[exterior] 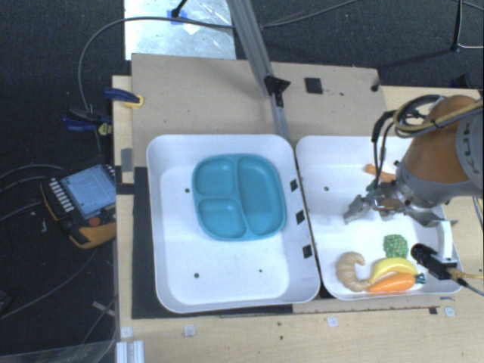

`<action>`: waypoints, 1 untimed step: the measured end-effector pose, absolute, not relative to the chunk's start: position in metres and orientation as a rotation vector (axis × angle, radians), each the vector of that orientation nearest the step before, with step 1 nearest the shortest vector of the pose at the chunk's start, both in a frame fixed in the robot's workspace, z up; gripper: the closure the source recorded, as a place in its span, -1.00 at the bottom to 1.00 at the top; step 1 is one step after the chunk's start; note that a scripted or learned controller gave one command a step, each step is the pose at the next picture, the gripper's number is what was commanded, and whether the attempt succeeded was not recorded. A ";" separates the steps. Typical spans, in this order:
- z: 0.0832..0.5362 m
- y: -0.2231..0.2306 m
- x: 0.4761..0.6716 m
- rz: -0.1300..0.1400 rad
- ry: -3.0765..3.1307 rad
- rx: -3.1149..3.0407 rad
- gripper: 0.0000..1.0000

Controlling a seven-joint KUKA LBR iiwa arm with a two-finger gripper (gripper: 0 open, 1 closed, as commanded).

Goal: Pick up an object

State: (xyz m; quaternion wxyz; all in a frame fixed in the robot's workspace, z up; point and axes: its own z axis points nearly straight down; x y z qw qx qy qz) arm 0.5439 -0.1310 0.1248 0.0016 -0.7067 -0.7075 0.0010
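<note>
A: Left bin?
B: 1 blue 3-section plate, nothing else.
A: Right bin?
B: Near edge: tan croissant, banana, carrot lying long axis left-right, green broccoli just behind.
A: Gripper?
B: Over right bin, far of the food, pointing left. Fingers unclear, can't tell if open; nothing seen held.

We've got one fixed camera above the bench, looking down at a slant, mid-range; both white bins fit in frame, arm enters from right.
</note>
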 end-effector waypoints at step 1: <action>0.087 -0.131 0.546 -0.006 -2.225 -2.224 -1.00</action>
